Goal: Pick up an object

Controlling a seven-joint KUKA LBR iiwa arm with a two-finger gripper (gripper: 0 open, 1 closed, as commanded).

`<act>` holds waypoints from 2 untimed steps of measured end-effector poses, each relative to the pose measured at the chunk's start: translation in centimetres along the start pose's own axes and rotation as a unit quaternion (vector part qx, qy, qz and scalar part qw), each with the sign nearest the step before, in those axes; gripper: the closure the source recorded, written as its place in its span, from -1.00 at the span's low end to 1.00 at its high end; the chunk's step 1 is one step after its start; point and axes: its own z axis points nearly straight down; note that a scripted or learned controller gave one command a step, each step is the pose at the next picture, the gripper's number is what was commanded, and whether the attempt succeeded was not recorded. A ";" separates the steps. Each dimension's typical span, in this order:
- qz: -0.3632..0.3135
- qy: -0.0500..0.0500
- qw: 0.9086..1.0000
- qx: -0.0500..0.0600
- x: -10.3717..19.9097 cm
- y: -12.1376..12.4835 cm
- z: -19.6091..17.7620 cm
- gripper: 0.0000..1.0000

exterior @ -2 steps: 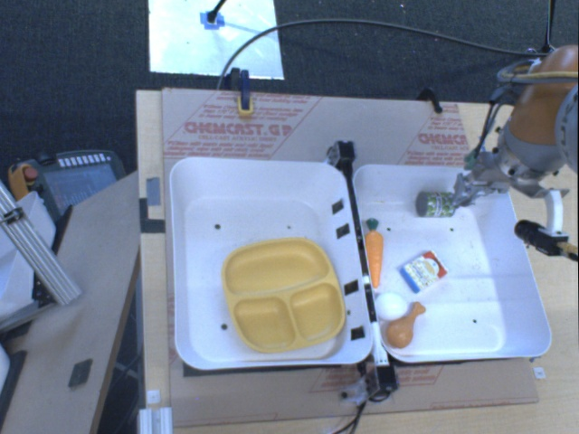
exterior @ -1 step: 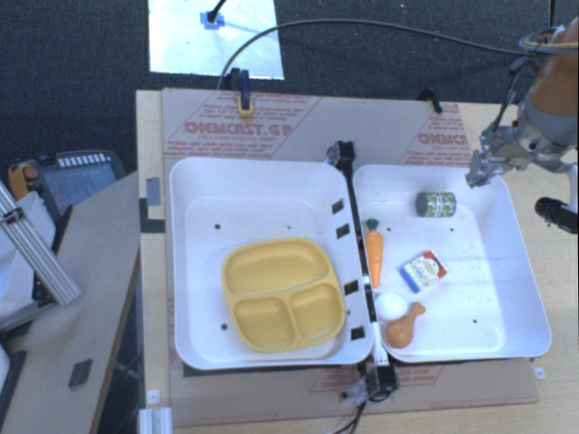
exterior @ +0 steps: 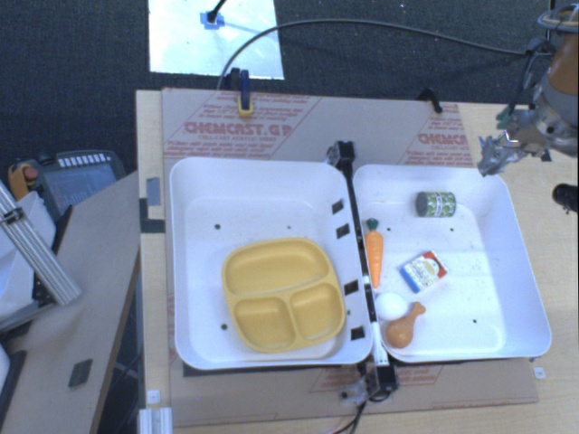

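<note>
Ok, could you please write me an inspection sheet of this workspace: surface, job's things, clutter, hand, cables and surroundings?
Surface: bench covered by printed cardboard; two shallow white bins side by side, left bin, right bin.
Job's things: in the right bin a small can on its side, a toy carrot along the divider, a small printed packet, a white ball touching a toy drumstick.
Clutter: yellow three-compartment tray in the left bin.
Hand: hand beyond the right bin's far right corner, holding nothing that can be seen.
Cables: black cable over the floor; wires at the front edge.
Surroundings: dark carpet, pale sheet, keypad device at left.
</note>
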 end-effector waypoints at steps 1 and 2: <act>0.000 0.000 1.000 -0.001 0.0 0.2 -4.8 1.00; -0.001 0.001 1.000 0.002 4.2 -0.4 -3.9 1.00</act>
